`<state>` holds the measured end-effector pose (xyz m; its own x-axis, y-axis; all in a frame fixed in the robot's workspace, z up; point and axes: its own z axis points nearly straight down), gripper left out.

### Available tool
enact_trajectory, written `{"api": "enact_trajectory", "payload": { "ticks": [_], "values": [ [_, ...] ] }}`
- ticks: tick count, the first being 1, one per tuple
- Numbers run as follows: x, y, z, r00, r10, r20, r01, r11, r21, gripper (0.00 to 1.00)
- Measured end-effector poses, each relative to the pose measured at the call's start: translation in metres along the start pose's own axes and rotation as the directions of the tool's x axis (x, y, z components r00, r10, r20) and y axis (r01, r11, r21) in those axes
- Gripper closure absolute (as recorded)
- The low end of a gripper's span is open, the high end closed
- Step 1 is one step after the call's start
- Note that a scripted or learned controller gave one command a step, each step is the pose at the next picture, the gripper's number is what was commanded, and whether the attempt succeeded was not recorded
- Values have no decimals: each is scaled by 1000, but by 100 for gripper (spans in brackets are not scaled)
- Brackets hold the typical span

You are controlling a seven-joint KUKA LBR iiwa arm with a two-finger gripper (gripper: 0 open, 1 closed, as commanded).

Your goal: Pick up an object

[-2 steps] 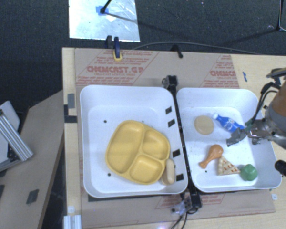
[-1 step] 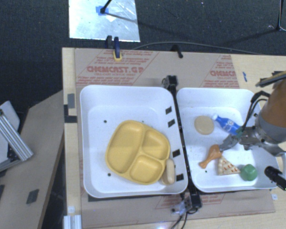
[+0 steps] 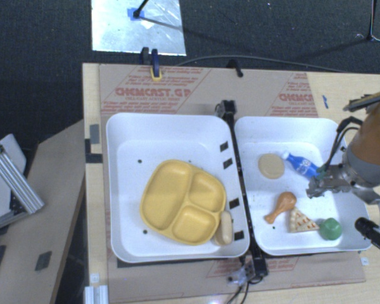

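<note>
Bins (image 3: 177, 126): white moulded plastic, smooth, faintly glossy; compartment tray (image 3: 182, 201): yellow plastic, matt; bottle (image 3: 302, 164): blue plastic, shiny; tabletop (image 3: 196, 87): pale brown protective paper, printed red, matt; floor (image 3: 38, 37): dark carpet, rough; plate (image 3: 138, 18): sheet metal, reflective.

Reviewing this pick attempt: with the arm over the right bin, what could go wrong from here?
The pincer sits near the bin wall, so a descent may clip it. The blue bottle, drumstick, wedge and green ball lie close together; closing might nudge a neighbour or catch two things.
</note>
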<state>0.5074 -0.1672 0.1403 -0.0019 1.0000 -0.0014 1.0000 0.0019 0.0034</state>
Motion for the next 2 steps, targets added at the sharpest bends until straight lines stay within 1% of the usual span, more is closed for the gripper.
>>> {"api": "enact_trajectory", "payload": {
  "ticks": [1, 2],
  "values": [
    [-2, -9, -53, 1000, -1, 1, 1, 1000, -2, 100],
    [-3, -6, -108, 1000, -2, 1, 2, 1000, -5, 100]
  ]
}}
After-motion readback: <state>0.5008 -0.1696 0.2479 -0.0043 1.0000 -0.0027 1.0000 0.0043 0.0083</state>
